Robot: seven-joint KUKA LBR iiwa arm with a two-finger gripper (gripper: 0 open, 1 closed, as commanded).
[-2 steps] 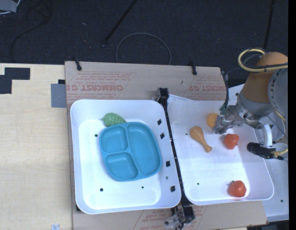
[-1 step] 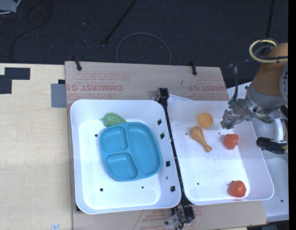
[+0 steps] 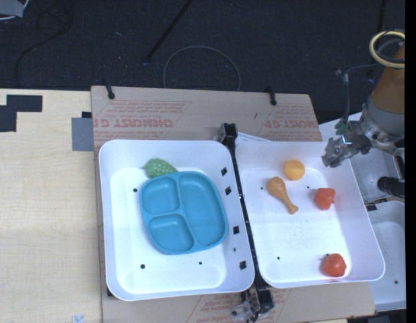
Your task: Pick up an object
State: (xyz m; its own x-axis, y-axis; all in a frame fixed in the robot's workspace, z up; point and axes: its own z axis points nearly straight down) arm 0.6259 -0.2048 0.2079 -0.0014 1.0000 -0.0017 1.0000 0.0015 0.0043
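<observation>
Lying in right bin (image 3: 369, 244): orange ball (image 3: 293, 169), tan drumstick (image 3: 283, 194), two red pieces (image 3: 324, 198) (image 3: 333, 264). In left bin (image 3: 120, 247): blue divided plate (image 3: 183, 211), green leafy item (image 3: 159, 167).

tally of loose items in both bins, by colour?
Red: 2, toy and toy
Orange: 1, ball
Tan: 1, drumstick
Blue: 1, divided plate
Green: 1, leafy piece
Total: 6

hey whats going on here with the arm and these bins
A robot arm's gripper hangs over the upper right edge of the right bin, holding nothing. That bin holds an orange ball, a toy drumstick and two red pieces. The left bin holds a blue divided plate and a green item. Nothing is picked yet.
</observation>
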